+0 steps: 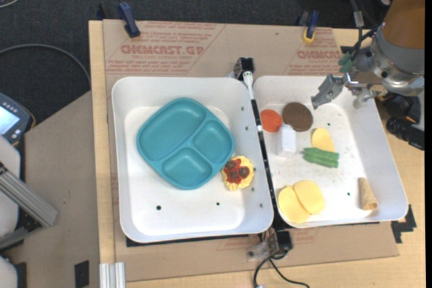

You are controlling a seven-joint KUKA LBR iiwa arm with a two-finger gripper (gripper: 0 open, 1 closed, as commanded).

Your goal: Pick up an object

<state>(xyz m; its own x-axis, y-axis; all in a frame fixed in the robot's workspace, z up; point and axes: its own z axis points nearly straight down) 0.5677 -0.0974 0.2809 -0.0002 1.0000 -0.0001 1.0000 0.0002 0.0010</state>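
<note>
The brown disc (297,116) is lying at the far side of the right bin (388,165), touching the orange piece (271,120), with the white block (288,140) just near of it. The gripper (329,91) is hovering just right of the disc, fingers spread and holding nothing. In my judgement, a descent here is risking a finger landing on the disc's rim, or closing on the crowded neighbours instead and nudging them against the bin's left wall.

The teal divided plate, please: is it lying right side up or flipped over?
Right side up: the teal divided plate shows its three compartments facing upward, lying in the left bin.
</note>
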